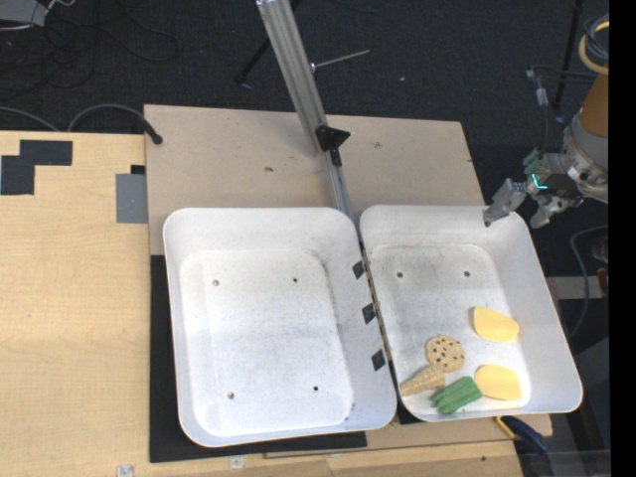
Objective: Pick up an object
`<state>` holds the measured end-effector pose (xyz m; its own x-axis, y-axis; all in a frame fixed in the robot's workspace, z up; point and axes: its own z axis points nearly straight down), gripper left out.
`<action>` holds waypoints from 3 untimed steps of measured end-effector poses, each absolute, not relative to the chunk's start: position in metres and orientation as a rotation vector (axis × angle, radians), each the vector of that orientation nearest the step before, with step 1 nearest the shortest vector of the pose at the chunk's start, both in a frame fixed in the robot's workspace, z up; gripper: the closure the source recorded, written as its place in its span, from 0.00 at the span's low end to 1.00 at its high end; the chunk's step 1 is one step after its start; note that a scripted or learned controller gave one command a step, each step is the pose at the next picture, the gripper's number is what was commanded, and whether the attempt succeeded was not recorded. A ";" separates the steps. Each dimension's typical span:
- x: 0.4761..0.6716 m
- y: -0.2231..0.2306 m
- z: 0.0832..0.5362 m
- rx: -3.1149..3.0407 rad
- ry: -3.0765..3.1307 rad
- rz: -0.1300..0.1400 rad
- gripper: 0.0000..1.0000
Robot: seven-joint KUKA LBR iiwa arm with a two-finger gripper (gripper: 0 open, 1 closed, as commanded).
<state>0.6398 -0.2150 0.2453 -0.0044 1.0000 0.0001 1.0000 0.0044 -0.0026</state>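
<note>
The right bin (517, 237) holds several small items near its front right corner. A yellow piece (494, 324) lies furthest back, and a second yellow piece (499, 382) lies in front of it. A round speckled cookie (444, 351) sits above a tan cone (422, 379), with a green object (457, 396) beside the cone. My gripper (524, 205) hangs over the bin's back right corner, well away from these items. Its two fingers are spread apart with nothing between them.
The left bin (189, 237) sits beside the right one, joined by black clips (369, 313) along the shared edge. A slanted aluminium bar (298, 78) rises behind the bins. A pale wooden tabletop (70, 296) lies to the left.
</note>
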 end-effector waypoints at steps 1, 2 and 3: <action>0.646 -0.219 0.198 -2.215 -2.221 0.006 0.00; 0.651 -0.217 0.153 -2.211 -2.224 0.005 0.00; 0.655 -0.219 0.090 -2.208 -2.223 0.007 0.00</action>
<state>0.6545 -0.2191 0.0901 -0.0068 1.0000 0.0024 0.9999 0.0068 -0.0088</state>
